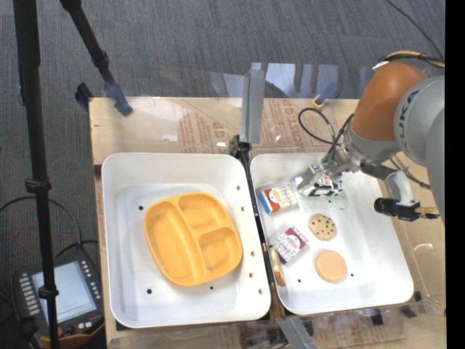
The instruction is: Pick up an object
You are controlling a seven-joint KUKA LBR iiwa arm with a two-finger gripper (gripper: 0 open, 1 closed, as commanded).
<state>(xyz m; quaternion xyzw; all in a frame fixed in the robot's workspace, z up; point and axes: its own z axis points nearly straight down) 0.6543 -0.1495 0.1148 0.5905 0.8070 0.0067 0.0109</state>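
On your left a black tripod pole (36,158) stands upright beside the bench (167,126), with a tablet-like screen (62,289) on the grey carpet (218,35) near its foot. A blue clamp (116,97) sits at the bench's far left corner.

Beside the smooth, glossy white plastic bins (116,195) lies matt grey carpet (182,35) — the orange tray (192,238) inside looks smooth plastic, slightly shiny.

Divided plate (192,238) in left bin (116,195); cartons (279,198), cookie (322,227), disc (331,266) in right bin (385,267).
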